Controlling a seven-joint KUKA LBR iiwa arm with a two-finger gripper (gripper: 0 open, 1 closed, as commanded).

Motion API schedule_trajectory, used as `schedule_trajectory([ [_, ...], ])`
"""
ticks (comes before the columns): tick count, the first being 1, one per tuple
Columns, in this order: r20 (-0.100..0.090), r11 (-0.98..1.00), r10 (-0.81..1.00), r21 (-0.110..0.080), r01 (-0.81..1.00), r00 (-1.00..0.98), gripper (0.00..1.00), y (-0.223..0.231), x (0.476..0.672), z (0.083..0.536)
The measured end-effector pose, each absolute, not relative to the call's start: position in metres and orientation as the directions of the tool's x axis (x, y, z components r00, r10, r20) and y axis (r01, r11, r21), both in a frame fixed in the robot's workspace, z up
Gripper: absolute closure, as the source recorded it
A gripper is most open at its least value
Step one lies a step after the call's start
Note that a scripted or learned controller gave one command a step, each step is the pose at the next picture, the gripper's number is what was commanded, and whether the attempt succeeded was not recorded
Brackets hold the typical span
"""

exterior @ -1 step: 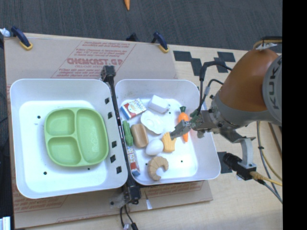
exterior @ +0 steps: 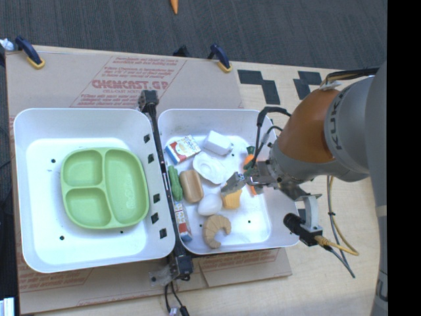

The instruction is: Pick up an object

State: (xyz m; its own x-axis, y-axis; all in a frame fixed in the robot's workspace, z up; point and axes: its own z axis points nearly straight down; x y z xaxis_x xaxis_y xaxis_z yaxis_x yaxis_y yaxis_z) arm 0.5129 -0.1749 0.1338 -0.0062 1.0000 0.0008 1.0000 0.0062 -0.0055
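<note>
The right bin point(exterior: 260, 232) holds several toy foods: a red and white carton point(exterior: 183, 149), a white block point(exterior: 218, 142), a white shell-like piece point(exterior: 212, 168), a tan loaf point(exterior: 192, 185), a green cucumber point(exterior: 174, 182), a white egg point(exterior: 210, 205), a croissant point(exterior: 217, 229) and an orange wedge point(exterior: 231, 201). My gripper point(exterior: 234, 184) is low inside this bin, just above the orange wedge and right of the white shell-like piece. The wrist hides what lies directly under it. I see nothing lifted clear of the bin.
The left bin point(exterior: 33, 242) carries a green divided plate point(exterior: 105, 187). A small tube point(exterior: 182, 228) lies by the divider between the bins. The arm's orange band point(exterior: 309, 130) and grey body overhang the right bin's right wall. Clamps hold the cardboard at the back.
</note>
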Motion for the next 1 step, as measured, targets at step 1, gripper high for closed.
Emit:
schedule_trajectory([
  [1, -0.001, 0.012, 1.000, -0.004, 1.000, -0.012, 1.00, -0.1750, 0.5140, 0.1448],
])
